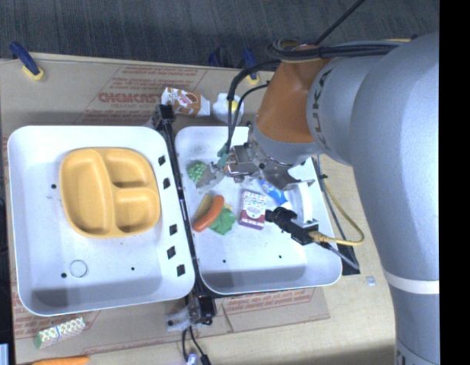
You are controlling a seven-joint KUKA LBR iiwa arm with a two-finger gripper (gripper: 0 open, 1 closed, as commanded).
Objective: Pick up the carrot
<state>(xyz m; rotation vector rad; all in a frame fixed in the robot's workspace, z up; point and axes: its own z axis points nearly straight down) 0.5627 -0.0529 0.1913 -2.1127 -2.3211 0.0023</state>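
Observation:
The carrot (208,211) is a small orange piece lying at a slant in the left half of the right bin (250,278), close to the divider between the bins. A green leafy piece (224,223) touches its lower right side. My gripper (226,164) hangs over the upper middle of the right bin, a little above and to the right of the carrot and apart from it. It is next to a green broccoli-like item (197,171). The grey arm with its orange band (292,105) hides the bin's upper right part.
A pink-and-white small box (253,208) and a blue item (276,195) lie right of the carrot. The left bin (37,280) holds a yellow divided plate (109,190). A small carton (182,101) stands on the cardboard behind the bins. A wrapped packet (60,331) lies at the front left.

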